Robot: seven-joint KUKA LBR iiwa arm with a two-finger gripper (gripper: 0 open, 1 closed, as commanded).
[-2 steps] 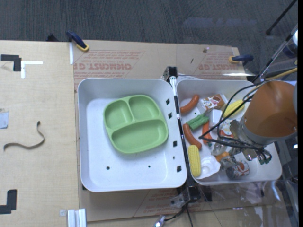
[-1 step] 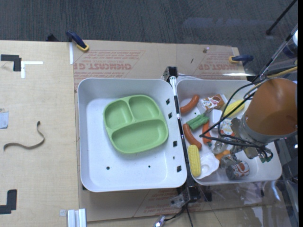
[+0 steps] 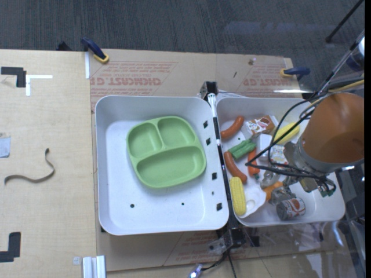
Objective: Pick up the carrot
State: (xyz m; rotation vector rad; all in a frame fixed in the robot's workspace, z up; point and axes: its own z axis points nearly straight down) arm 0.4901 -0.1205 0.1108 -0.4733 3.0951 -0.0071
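The arm (image 3: 339,129) reaches in from the right and hangs over the right bin (image 3: 324,216), its orange band bulking large above the wrist, cables looping across the clutter below. The gripper (image 3: 295,181) sits low among the toys near the bin's middle, and whether its fingers are spread or pressed together cannot be told from here, as the wrist and cables cover them. Just left of the gripper, a small orange piece that looks like the carrot (image 3: 271,187) peeks out beside the tangle of cables, lying on the bin floor; contact with the gripper cannot be made out. Along the bin's left wall lies a corn cob (image 3: 237,194), yellow and upright in the view, with a red sausage (image 3: 234,165) angled just above it and a green vegetable (image 3: 242,149) beside that. Another sausage (image 3: 232,126) rests nearer the far left corner, close to a small printed packet (image 3: 262,124). A yellow banana (image 3: 286,133) shows between the packet and the arm. Near the front wall a small can (image 3: 290,207) lies on its side. Over in the left bin (image 3: 116,213), a green divided plate (image 3: 166,151) with 3 compartments sits a bit tilted, near the middle. Both bins rest on cardboard (image 3: 145,77) clamped to the wooden surface (image 3: 43,120), where a dark curled strip (image 3: 35,172) lies well apart to the left.
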